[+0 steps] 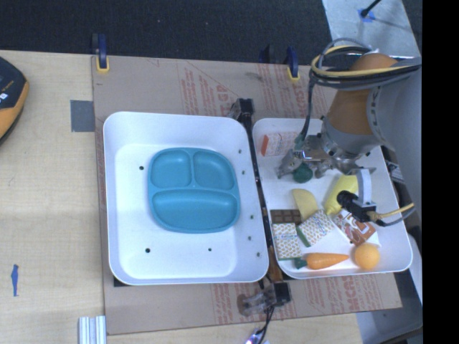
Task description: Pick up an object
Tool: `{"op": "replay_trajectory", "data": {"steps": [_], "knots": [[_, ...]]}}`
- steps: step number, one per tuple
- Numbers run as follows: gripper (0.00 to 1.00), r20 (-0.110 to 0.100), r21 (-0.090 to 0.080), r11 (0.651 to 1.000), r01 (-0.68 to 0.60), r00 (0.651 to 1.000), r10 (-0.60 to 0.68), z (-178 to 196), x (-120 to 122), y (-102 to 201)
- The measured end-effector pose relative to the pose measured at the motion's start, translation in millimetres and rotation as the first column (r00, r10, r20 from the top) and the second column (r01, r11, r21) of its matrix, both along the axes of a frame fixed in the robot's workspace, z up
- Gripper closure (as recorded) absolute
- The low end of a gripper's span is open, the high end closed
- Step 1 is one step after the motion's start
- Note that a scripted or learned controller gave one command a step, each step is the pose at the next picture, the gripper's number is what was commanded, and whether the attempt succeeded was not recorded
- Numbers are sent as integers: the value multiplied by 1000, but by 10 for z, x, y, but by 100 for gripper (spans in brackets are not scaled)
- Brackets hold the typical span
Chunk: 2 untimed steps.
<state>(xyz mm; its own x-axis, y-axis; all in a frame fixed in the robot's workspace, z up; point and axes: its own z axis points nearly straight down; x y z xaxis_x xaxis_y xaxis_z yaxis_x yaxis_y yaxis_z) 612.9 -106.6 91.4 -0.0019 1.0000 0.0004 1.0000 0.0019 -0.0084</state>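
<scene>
White bins sit side by side on the tabletop (pixel 50 192). In the camera view, the gripper (pixel 307 165) hangs low at the right bin's (pixel 401 260) 11 o'clock, over a dark green object (pixel 303 171); you cannot tell its grip. Target the carrot (pixel 324 261) at 6 o'clock: long axis runs 3-to-9, tip toward 3. Close across its width.

Lab bench (pixel 50 192) with robot arm (pixel 373 113)

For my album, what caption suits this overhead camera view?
Grey robot arm reaching into the right bin of toy food, beside a blue divided plate in the left bin.
</scene>
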Motion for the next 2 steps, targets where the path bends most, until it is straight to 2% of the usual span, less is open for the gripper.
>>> {"op": "replay_trajectory", "data": {"steps": [1, 2], "knots": [[0, -1, 1, 1000, -1, 1000, 1, 70, -730, -67], [100, 5, -2, 1000, -1, 1000, 1, 186, -691, -85]]}}
